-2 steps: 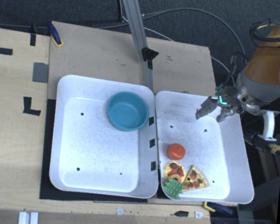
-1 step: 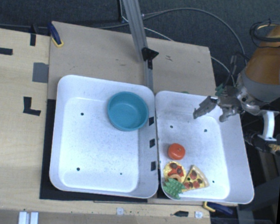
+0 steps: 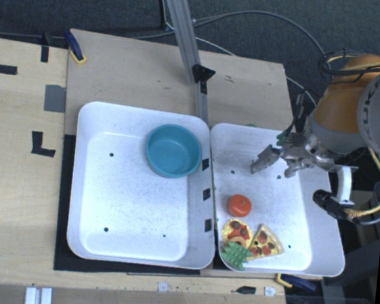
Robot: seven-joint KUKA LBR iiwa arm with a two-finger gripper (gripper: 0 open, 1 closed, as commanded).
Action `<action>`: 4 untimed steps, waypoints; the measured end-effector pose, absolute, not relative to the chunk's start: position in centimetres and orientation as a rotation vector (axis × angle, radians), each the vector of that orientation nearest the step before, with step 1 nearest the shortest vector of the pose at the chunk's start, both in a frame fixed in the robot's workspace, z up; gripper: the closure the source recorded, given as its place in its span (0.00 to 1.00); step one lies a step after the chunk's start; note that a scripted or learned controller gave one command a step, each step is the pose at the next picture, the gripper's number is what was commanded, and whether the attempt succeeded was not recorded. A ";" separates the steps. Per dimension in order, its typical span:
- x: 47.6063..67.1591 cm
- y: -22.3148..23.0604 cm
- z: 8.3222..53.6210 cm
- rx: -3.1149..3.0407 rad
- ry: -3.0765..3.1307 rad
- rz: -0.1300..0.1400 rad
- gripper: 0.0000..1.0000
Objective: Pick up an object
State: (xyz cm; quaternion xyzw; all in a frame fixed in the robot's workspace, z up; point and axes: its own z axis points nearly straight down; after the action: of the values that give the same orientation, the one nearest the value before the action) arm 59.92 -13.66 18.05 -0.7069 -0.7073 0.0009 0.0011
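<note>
The gripper (image 3: 278,165) has its fingers spread wide, holding nothing; descending here it would probably miss the tomato (image 3: 240,205) (well apart).

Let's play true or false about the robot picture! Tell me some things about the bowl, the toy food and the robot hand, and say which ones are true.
1. The blue bowl sits in the left bin. True.
2. The red tomato is inside the blue bowl. False: it lies in the right bin, away from the bowl.
3. The gripper is holding the tomato. False: it hangs above the tomato with nothing between its fingers.
4. Two pizza slices lie near the front of the right bin. True.
5. A green toy lies beside the pizza slices. True.
</note>
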 end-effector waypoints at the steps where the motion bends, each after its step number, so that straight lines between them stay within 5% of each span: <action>1: 59.4 -14.4 13.4 -2.220 -2.220 0.003 0.00; 2: 59.4 -14.4 8.8 -2.220 -2.222 0.002 0.00; 3: 59.5 -14.4 10.0 -2.223 -2.224 -0.001 1.00; 4: 59.8 -14.7 14.2 -2.222 -2.223 -0.002 1.00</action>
State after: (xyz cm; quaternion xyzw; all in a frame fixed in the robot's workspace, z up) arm 59.78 -14.69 14.23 -0.7070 -0.7072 -0.0006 -0.0009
